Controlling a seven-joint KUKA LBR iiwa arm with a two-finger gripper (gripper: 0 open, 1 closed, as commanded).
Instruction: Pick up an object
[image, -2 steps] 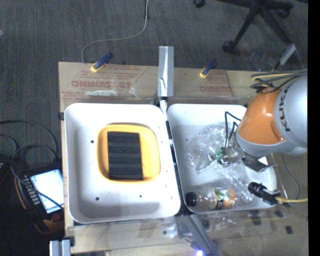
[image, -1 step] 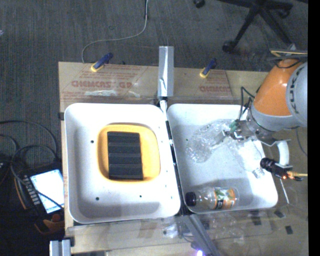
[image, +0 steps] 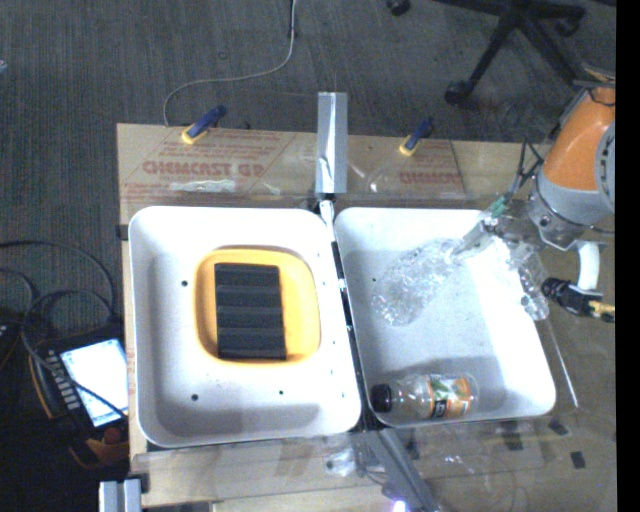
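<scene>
Lying on its side along the near wall of the right bin (image: 520, 395), a small bottle (image: 425, 396) with a dark cap and a green-and-orange label is sitting closest to the viewer — the label's print is too small to read. In the left bin (image: 160, 400), a yellow tray-like object (image: 258, 304) with a black ribbed insert is resting flat near the middle. Further back in the right bin, a crumpled clear plastic thing (image: 415, 280) is stretching toward the far right corner, where the gripper (image: 500, 228) is hanging at the bin's edge, just at the plastic's upper end. Whether it is gripping the plastic, or how wide it is standing, I cannot tell — glare and transparency are blurring everything there. Judging by this, nothing is lifted yet; the pick is probably only beginning. Beyond the bins, red lettering on the board (image: 200, 170) is reading roughly "CHEMCAST GP".
</scene>
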